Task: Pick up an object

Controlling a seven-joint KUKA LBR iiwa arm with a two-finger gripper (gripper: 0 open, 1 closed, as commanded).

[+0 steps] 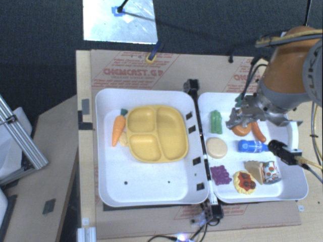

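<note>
Where gripper (241,121) hangs — sausage (251,130) beneath.

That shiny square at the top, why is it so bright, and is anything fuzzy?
In the camera view, the silvery sheet behind the bins glares with reflected light; the white bins look washed out; the hand and small toys like the blue bottle are a bit soft; shadows are faint.

Tool (241,121) low, arm (290,69) overhead
</note>
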